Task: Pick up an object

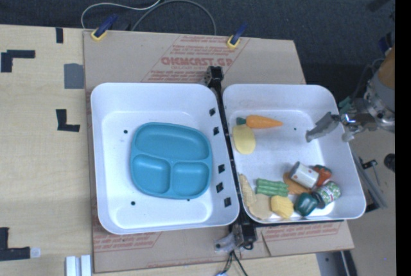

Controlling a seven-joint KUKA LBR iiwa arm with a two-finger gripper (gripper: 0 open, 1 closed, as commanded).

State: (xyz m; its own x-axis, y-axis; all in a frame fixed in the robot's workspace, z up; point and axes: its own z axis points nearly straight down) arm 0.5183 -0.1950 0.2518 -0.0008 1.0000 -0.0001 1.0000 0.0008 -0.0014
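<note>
Where legible, cardboard (192, 63) print: "CHOMCAST GR", red.

the middle of the right bin (292, 94) is left open, with bare floor between the carrot (263, 121) and lemon (244, 139) near the divider and the gripper (319, 128) by the far wall. its near end is crowded by a heap of toy food (292, 194). the left bin (103, 140) is largely taken up by a blue tray (171, 160).
</note>
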